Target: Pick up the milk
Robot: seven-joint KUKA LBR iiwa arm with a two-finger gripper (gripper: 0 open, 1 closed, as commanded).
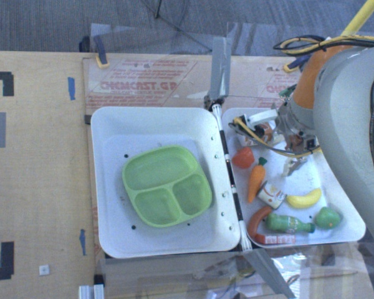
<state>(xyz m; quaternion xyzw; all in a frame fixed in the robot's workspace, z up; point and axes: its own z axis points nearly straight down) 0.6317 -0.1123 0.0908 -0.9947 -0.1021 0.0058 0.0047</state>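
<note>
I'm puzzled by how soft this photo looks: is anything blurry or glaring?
In the camera view, the big grey arm at right is close and blurred; the toys are soft, so the milk carton's print is unreadable; clear sheeting along the bench's near edge shows pale glare.

The arm (352, 123) fills the right side of the frame as a broad, smooth, pale grey rounded casing. Above its wrist, at upper right, sits an orange band (308, 83). Below that band the wrist narrows into a darker metallic block (293, 129) with small fittings and thin wires around it. Black and yellow cables (311, 42) loop over the top of the arm near the upper right, and a yellow tube (363, 11) runs diagonally towards the corner.
</note>
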